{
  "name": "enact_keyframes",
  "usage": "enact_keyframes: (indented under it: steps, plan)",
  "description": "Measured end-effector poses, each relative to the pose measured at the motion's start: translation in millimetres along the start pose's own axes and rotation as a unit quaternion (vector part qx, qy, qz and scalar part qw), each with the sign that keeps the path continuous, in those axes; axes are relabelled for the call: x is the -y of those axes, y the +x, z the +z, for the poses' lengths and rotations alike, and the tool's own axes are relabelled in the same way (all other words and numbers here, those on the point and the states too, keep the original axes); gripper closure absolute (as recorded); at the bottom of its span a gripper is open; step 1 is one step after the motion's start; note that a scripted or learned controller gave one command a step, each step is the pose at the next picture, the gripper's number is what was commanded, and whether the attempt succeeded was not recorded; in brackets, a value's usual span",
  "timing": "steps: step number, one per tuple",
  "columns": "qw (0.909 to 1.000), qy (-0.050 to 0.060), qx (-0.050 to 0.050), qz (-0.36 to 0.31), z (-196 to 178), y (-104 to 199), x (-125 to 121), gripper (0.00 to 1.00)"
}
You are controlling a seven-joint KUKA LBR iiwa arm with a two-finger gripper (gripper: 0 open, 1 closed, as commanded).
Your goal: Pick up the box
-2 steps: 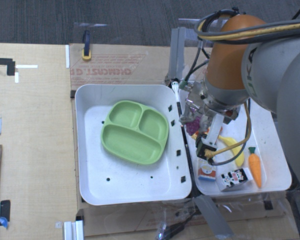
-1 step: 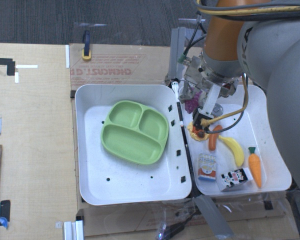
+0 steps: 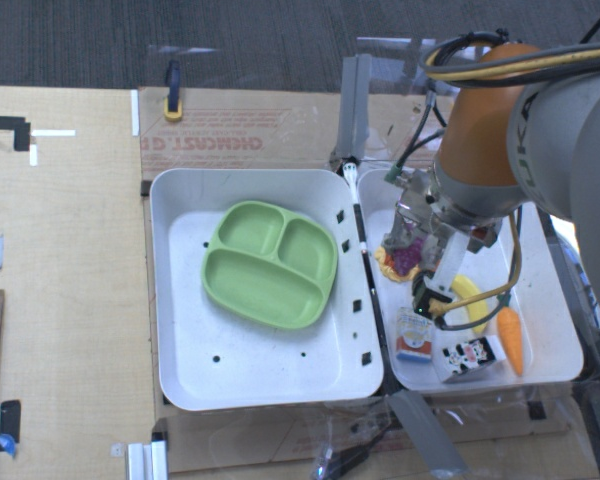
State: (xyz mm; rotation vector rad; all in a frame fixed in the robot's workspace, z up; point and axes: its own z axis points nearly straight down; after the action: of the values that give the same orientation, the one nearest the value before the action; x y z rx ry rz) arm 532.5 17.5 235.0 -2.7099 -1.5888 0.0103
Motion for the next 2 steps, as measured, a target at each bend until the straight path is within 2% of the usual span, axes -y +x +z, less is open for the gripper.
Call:
enact_keyframes:
  steps: [1, 2]
  plan:
    - [1.0, 0.0, 0.0, -0.001, 4, 98, -25, 1.0]
    - [0.9999, -0.001, 0.0, 0.016, 11, 160, 4, 1.0]
